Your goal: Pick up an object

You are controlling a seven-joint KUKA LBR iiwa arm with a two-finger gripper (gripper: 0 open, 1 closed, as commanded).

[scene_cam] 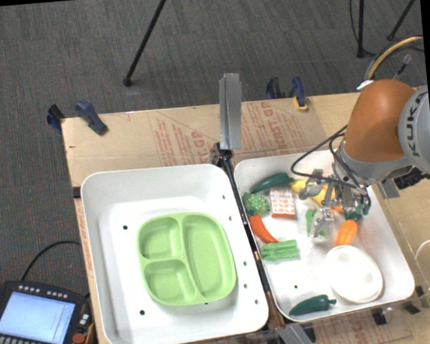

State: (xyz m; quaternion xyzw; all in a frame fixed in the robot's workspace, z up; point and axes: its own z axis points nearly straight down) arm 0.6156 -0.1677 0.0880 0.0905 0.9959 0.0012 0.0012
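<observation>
A: Where is the arm (381, 125)?

B: It reaches in from the right of the frame, its orange band over the upper right corner of the right bin (390, 222). The hand (326, 213) is low among the toys in the upper middle of that bin.

A: Is it holding anything?

B: Cannot tell. Metal parts and cables crowd that spot, and how far the hand is open is not clear.

A: What lies around it?

B: A small carrot (346, 231) just to its lower right, a yellow piece (313, 188) just above it, partly hidden. To its left, a red and white carton (281, 202); its print is too small to read. A dark green pepper (270, 182) sits above the carton, broccoli (256, 203) left of it. A longer carrot (262, 229) runs down from the broccoli to a green bundle (280, 251). Lower in the bin, a white lid (355, 273) and a second dark pepper (312, 304) by the bottom rim.

A: And the left bin (98, 216)?

B: It holds a light green tray (186, 257) with three compartments, well apart from the hand.

A: Any writing?

B: Red lettering on the brown desk (144, 140) above the bins, upside down and not legible. A grey post (231, 117) stands between the bins at the top, clamps (88, 115) grip the desk's upper edge, and a pendant (37, 324) with a lit screen sits at lower left.
</observation>
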